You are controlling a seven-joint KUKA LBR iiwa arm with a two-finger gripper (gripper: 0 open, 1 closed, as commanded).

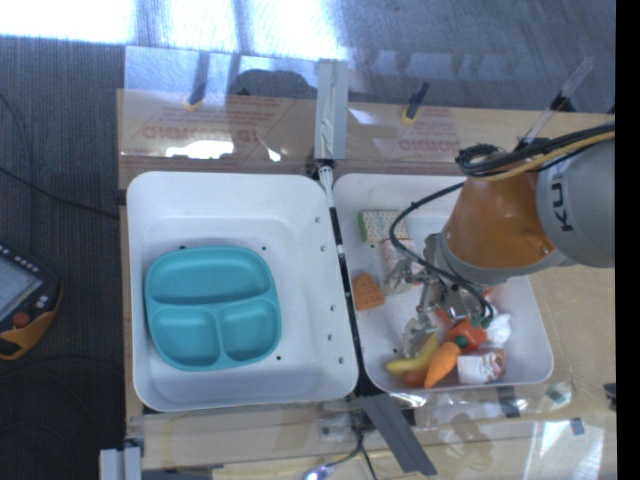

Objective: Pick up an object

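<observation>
My gripper [428, 313] reaches down into the right bin [372, 368], its metal fingers just above a pile of toy food. Directly below it lie a yellow banana [408, 363] and an orange carrot [442, 362]. A red piece [467, 334] and a white and red packet [481, 367] sit just to the right. An orange waffle-like piece [368, 292] lies to the gripper's left, and a pale speckled block [375, 226] sits near the bin's back. Nothing shows between the fingers.
The left bin [200, 193] holds a teal divided plate [212, 305]. The arm's orange band [498, 224] hangs over the right bin's far right part. A metal divider [331, 108] stands between the bins at the back.
</observation>
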